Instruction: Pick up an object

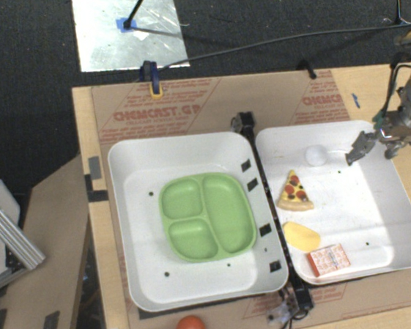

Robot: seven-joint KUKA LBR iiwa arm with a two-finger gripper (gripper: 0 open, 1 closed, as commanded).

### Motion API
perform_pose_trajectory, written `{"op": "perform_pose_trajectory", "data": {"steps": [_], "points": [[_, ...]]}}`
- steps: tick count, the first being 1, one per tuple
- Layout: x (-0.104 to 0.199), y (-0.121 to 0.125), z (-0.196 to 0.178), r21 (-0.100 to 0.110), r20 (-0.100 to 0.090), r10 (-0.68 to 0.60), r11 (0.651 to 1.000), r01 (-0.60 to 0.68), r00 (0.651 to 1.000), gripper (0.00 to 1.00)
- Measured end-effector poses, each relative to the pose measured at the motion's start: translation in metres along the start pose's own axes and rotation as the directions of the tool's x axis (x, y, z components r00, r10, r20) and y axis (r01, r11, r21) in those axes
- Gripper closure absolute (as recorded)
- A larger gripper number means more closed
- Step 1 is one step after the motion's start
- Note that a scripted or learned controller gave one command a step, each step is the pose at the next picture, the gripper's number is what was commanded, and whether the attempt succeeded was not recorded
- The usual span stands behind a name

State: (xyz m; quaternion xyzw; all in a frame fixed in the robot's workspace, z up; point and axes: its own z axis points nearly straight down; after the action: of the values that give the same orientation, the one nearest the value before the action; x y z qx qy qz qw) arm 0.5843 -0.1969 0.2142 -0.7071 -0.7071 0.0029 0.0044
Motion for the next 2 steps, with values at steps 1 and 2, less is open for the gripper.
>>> {"op": "perform_pose_trajectory", "data": {"steps": [1, 2], "points": [[0.001, 0.003, -0.007, -0.012, 0.003, -0.003, 1.0, 0.003, 1.0, 0.0], [-0.004, 0.009, 0.052, -0.009, 0.002, -0.002, 1.0, 0.002, 1.0, 0.0]]}}
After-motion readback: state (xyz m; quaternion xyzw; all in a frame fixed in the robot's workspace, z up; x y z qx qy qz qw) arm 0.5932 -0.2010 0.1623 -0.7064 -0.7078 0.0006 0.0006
